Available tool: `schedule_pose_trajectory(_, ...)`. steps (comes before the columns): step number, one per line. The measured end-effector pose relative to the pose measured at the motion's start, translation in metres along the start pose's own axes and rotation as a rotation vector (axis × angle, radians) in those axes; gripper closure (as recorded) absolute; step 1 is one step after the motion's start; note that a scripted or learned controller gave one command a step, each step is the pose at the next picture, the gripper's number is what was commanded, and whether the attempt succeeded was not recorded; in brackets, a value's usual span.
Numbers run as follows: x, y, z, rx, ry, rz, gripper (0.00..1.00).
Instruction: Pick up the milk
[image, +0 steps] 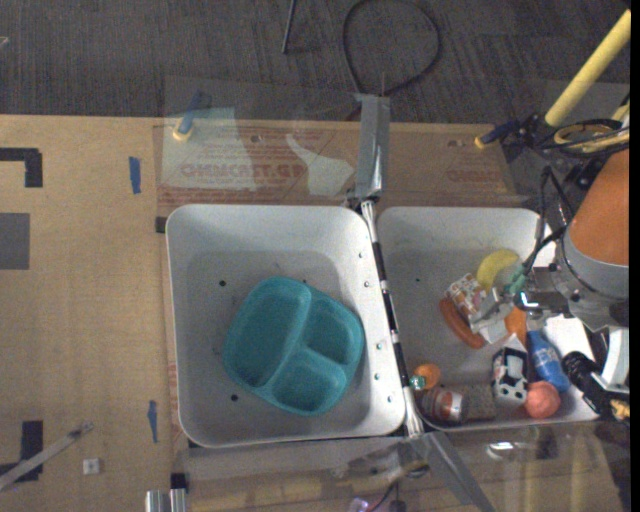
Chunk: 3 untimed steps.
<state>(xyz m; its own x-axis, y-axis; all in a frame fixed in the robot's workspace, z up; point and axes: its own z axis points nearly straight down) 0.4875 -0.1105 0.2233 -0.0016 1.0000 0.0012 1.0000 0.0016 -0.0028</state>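
Arm: the grey arm with its orange band (608, 215) entered from the right edge and stood over the right bin.
Gripper: the two-finger gripper (497, 305) hung low among the clutter in the right bin; whether its jaws were apart or together could not be made out.
Milk: the small black-and-white patterned milk carton (509, 375) lay near the front wall of the shallow white right bin (430, 240), just in front of the gripper and apart from it.
Neighbours of milk: a blue bottle (546, 360) stood just to its right; a pinkish-red ball (542, 399) lay beside it at the front.
Near gripper: a yellow round object (497, 267) lay just behind the gripper.
Left bin: the shallow white left bin (200, 240) held a teal three-compartment plastic tray (293, 345).
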Motion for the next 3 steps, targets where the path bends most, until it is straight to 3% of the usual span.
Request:
schedule_pose_trajectory(1,-0.057,0.000,0.129,-0.006,0.000,-0.036,0.00)
schedule_pose_trajectory(2,-0.044,0.024,0.073,-0.005,-0.002,0.163,0.00)
schedule_pose_trajectory(3,-0.014,0.063,0.062,-0.004,-0.002,0.450,0.00)
